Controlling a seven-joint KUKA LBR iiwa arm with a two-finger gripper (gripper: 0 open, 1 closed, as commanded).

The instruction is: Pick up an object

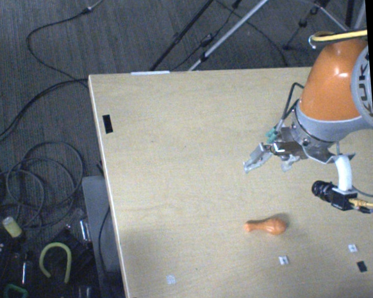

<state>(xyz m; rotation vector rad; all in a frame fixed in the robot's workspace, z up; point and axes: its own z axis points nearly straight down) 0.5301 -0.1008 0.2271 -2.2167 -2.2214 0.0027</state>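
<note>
— Orange object (267, 225): location?
— Lying on the counter (176, 178), lower right, apart from the pincer (259, 160), whose fingers stand spread, gripping nothing.
— Legible markings?
— Partial letters "KU" on the arm (339, 88).

the table top (176, 178) fills the middle and right of the view, with floor to its left and behind it. the gripper (257, 160) hangs over the table's right half, pointing left. 1 small object (267, 225) lies on the table nearer the camera, apart from the gripper. cables (28, 183) lie on the floor at left.
</note>
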